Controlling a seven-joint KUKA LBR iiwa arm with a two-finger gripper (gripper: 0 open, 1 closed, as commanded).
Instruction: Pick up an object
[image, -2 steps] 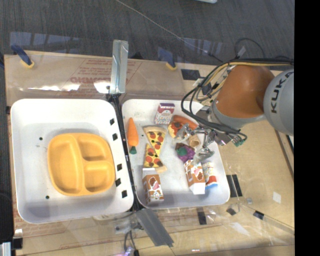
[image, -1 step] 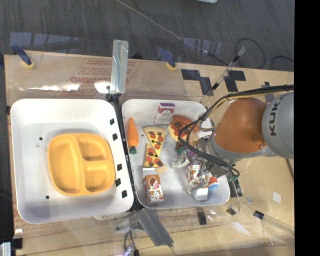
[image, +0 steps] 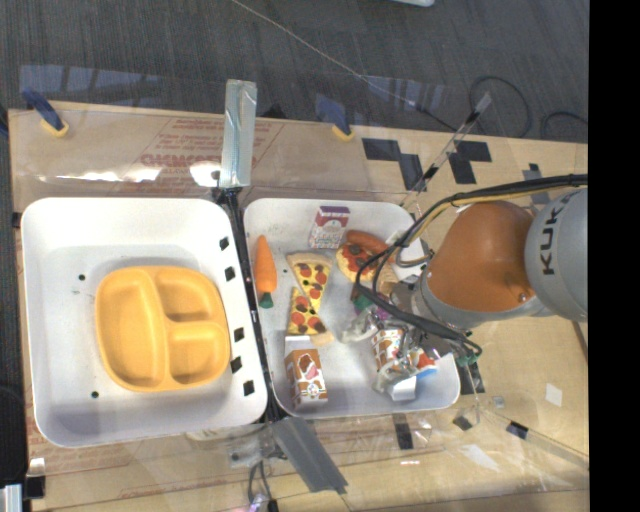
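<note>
Two white bins sit side by side on the bench. Left bin (image: 40, 300) holds a yellow tray (image: 160, 326). Right bin (image: 345, 398) holds a carrot (image: 264, 267), pizza slices (image: 308, 292) and cartons. Gripper (image: 385, 318) is over that bin's right half; finger state cannot be determined.

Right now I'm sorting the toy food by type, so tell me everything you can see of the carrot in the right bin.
The carrot is a small toy, smooth and plastic-looking, with an orange body and a short green stub at its lower end. It lies flat on the floor of the right bin, lengthwise along the bin's left wall, pointed tip toward the far side. It lies close to that wall; contact is unclear. The pizza slice lies just to its right, apart from it.
</note>
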